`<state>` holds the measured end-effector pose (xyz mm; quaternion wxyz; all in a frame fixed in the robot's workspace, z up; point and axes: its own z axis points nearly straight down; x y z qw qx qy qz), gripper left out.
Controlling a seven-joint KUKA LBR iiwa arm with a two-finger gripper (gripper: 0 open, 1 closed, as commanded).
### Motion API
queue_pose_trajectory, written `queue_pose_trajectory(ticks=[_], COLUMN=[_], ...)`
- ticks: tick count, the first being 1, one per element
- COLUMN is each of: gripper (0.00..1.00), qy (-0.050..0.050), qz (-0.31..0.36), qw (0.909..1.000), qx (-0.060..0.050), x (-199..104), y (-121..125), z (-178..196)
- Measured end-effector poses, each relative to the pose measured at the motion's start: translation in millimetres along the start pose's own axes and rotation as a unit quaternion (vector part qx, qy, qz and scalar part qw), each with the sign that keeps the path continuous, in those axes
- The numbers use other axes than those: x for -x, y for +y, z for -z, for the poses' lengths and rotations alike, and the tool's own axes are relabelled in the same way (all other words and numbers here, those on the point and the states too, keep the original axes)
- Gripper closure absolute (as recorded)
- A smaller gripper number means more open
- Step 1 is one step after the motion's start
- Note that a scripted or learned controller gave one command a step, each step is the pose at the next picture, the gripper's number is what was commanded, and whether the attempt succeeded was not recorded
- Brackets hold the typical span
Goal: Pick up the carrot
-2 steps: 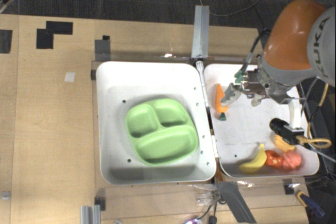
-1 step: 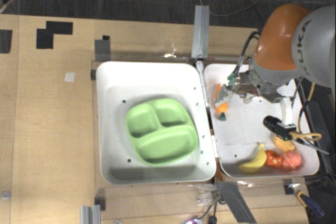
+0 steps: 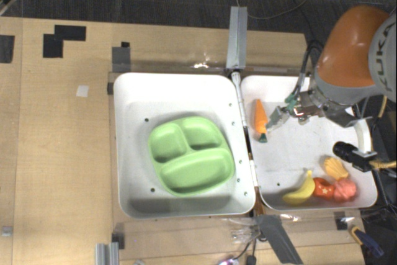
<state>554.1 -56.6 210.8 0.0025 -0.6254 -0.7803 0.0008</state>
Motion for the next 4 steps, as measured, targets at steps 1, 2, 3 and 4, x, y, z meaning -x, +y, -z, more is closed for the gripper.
queue_pose_trajectory(ticks=[1, 2, 3, 4], gripper=[0.00, 0.00, 0.00, 0.00], qy=[-0.001, -0.001, 0.000, 0.000], qz=[-0.007, -0.127, -0.108, -0.112], qw=[1.0000, 0.9919, 0.9942, 0.9937], qx=[0.000, 0.001, 0.001, 0.006], x=[-44, 20, 37, 42], y=[43, 29, 34, 35], z=[-30, -28, -88, -122])
